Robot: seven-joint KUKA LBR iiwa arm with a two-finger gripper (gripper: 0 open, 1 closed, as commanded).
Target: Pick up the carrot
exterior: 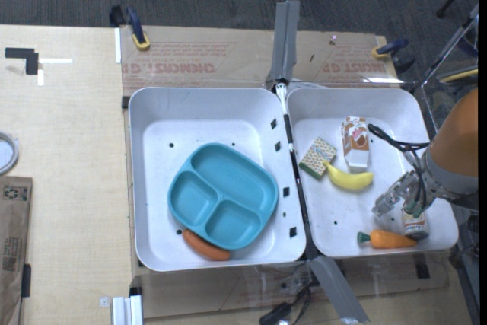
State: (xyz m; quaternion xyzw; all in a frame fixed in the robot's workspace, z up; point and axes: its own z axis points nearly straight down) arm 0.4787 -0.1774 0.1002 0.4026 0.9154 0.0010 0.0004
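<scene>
Carrot [389, 240] lies at the right bin's [380, 106] front edge, just below the gripper [399, 200]. Gripper hangs close above it; finger opening and any hold cannot be determined.

orange carrot [390, 240], yellow banana [350, 179], blue plate [222, 196]

Sausage [205, 246] half under blue tray [222, 196]

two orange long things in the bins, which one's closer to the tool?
The carrot with the green tip, in the right bin, just below the tool. The other orange item lies in the left bin, tucked under the blue plate.
</scene>
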